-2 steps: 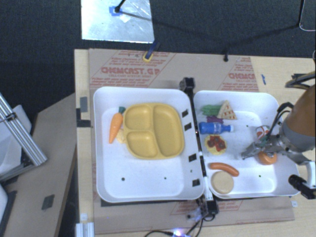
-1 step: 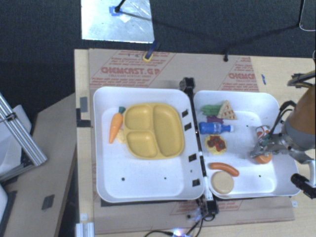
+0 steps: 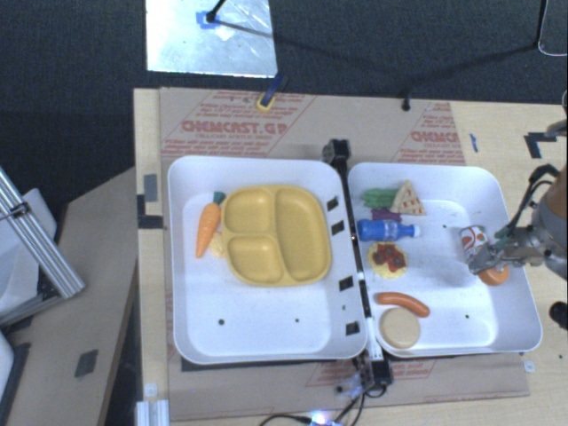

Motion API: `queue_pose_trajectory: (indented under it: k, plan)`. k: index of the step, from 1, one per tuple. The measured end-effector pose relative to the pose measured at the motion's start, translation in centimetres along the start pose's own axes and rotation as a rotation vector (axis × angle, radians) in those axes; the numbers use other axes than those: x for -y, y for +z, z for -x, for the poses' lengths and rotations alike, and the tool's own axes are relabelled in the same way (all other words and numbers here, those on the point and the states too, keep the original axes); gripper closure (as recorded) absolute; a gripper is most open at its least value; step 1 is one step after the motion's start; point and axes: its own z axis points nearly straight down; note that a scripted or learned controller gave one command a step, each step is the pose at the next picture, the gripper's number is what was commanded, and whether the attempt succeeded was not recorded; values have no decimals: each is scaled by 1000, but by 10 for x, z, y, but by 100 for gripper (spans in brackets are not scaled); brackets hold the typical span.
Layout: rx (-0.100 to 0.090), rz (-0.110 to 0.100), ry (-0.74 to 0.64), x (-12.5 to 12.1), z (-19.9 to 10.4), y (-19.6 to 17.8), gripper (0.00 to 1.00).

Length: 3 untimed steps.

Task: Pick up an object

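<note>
Gripper (image 3: pixel 486 263) sits low inside the right bin (image 3: pixel 515 322), close to its right wall, the arm (image 3: pixel 546 238) coming in over that edge. Right beneath the fingertips lies a small orange object (image 3: pixel 495 276), touching or nearly touching them; whether the fingers are closed on it or merely resting above it, I cannot tell, the view is too coarse here. Just beside the gripper, toward the bin's middle, there's a small white and orange toy (image 3: pixel 471 236).

Along the right bin's left wall, top to bottom: green vegetable (image 3: pixel 380 197) and pizza slice (image 3: pixel 409 199) at the upper corner, blue bottle (image 3: pixel 386 231) lying on its side, red berry piece (image 3: pixel 389 257), sausage (image 3: pixel 403 303), and a tan round cookie (image 3: pixel 399 328) near the bottom left corner.

Over in the left bin (image 3: pixel 257 331), a yellow divided plate (image 3: pixel 272 235) fills the centre, with a carrot (image 3: pixel 207 225) just beside its left rim, near the bin's left wall.
</note>
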Motion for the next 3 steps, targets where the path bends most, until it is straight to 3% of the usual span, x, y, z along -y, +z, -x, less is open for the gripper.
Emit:
queue_pose_trajectory:
  k: [1, 3]
  plan:
    - [0, 1, -3, -2, 1, -54, 100]
    - [-4, -3, -8, -14, -97, -53, 100]
